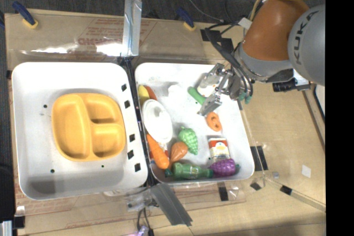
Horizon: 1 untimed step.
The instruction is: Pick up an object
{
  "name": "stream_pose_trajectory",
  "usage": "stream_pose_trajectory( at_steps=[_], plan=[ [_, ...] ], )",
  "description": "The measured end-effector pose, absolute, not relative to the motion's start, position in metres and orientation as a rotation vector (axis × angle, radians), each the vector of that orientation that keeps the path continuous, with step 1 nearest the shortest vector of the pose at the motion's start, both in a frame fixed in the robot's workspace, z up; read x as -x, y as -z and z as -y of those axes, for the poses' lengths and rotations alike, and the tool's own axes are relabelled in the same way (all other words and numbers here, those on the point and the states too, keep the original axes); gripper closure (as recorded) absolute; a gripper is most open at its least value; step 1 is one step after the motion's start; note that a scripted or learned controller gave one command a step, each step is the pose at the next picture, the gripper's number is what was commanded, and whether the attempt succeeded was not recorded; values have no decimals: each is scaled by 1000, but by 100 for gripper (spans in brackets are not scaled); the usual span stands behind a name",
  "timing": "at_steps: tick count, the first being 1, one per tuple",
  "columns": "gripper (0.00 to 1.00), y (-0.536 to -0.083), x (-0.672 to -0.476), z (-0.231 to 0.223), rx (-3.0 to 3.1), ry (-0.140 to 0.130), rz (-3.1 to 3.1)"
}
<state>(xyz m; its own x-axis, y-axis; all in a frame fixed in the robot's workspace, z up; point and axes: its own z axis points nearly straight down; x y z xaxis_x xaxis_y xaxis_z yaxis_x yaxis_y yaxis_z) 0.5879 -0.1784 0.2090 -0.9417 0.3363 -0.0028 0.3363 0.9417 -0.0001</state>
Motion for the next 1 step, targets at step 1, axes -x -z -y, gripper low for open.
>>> stream_pose_trajectory(
  at_steps=[1],
  plan=[
    [0, -94, -557, 207, -541, 0, -3098]
  ],
)
